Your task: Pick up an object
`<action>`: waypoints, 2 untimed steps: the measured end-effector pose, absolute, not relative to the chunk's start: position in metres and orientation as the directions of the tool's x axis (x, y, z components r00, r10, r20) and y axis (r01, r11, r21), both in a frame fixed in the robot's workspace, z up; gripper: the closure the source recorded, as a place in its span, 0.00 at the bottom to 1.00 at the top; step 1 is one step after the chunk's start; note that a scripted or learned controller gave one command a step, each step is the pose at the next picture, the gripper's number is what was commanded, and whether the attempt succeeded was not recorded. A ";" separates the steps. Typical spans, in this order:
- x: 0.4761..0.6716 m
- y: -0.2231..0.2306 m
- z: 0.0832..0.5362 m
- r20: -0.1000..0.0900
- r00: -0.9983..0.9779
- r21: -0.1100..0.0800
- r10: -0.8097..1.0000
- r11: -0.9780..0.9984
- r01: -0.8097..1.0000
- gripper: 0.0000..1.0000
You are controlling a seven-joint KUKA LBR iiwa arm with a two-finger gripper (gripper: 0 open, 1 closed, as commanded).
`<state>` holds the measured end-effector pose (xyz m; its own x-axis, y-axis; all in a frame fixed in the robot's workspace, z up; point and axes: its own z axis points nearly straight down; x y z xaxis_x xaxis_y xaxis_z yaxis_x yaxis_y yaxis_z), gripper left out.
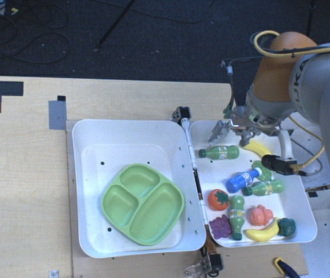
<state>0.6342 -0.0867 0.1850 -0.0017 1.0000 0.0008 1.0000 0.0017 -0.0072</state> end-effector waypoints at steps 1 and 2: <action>0.642 -0.133 0.094 0.001 -0.001 -0.006 1.000 0.001 1.000 0.00; 0.644 -0.159 0.086 0.001 -0.001 -0.002 1.000 0.001 1.000 0.00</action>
<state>0.6443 -0.1592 0.0864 -0.0008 1.0000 0.0011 1.0000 0.0008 -0.0025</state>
